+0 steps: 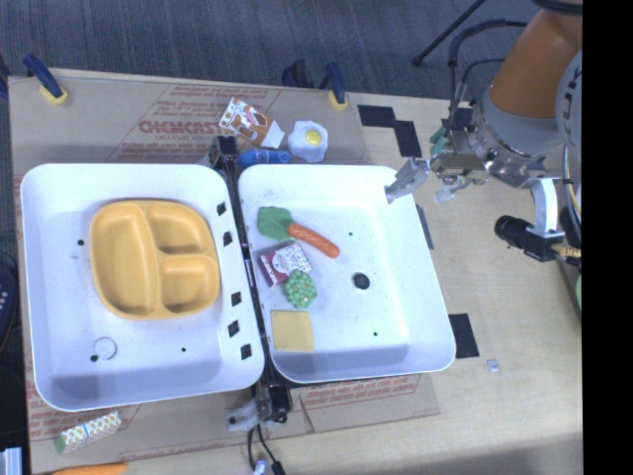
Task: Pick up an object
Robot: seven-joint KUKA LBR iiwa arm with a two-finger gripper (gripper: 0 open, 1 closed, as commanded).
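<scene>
Two white bins sit side by side. Left bin (59, 384): a yellow tray (153, 258) with three compartments lies in its upper middle, and a small clear ring (104, 347) rests near the lower left corner.

Right bin (420, 305): its contents bunch along the left half. From the top down come a carrot (309, 236) with its green top toward the upper left and its orange body running down to the right, then a packet (287, 261), a green bumpy piece (300, 288), and a tan square (292, 331) lowest. A small dark disc (361, 282) lies apart, toward the bin's middle.

Behind the bins on the bench sit a snack pack (242, 120), a blue item (262, 156) and a yellow-centred piece (309, 140).

Farthest right, the gripper (406, 181) hangs over the right bin's upper right corner, at the rim. Whether it is spread or pressed together I cannot tell at this size; nothing shows pinched in it.

Every candidate lies to the left of and below the gripper. The disc is nearest, the carrot next. The carrot looks the likeliest pick, I judge; its long axis runs from upper left to lower right, so a grasp should close across that line.
</scene>
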